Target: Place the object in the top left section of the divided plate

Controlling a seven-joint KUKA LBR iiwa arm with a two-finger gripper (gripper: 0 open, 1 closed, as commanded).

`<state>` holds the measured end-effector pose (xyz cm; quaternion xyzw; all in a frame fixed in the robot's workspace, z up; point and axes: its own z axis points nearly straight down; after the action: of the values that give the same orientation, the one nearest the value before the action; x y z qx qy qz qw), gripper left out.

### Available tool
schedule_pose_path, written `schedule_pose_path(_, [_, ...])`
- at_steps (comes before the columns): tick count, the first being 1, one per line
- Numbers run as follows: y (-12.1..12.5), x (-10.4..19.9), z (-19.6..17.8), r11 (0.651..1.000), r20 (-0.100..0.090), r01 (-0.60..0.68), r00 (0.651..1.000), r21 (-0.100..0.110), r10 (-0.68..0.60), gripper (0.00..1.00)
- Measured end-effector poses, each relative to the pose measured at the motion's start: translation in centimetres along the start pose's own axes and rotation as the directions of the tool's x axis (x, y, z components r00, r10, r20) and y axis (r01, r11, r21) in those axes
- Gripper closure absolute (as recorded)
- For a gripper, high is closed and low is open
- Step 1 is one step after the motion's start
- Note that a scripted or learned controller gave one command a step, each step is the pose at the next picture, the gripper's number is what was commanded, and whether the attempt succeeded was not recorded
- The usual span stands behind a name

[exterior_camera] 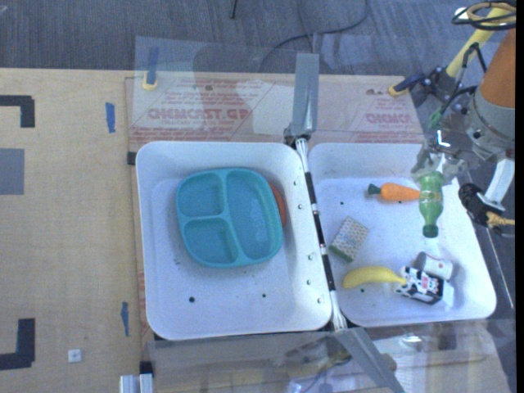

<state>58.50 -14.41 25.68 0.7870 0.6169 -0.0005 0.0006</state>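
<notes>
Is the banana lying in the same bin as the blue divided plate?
No, the banana lies in the right bin, while the divided plate sits in the left bin.

Overhead slant onto both bins [155, 244]

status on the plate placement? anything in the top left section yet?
Nothing placed: the teal divided plate in the left bin holds nothing. In hand: the gripper is over the right bin, at the green bottle's top. Left: the lift, carry and drop.

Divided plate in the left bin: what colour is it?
Teal blue all over; the divided plate shows clearly in the camera view.
</notes>
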Motion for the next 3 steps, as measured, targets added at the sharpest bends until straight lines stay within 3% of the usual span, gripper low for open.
schedule_pose_path(1, [-0.4,7.0,7.3,0.996,-0.001,-0.094,0.996,0.004,0.094,1.00])
schedule_pose_path(2, [-1.8,4.9,5.5,0.995,-0.002,0.099,0.995,0.002,-0.099,1.00])
schedule_pose_path(3, [-2.5,13.2,7.2,0.978,-0.002,0.207,0.978,0.002,-0.207,1.00])
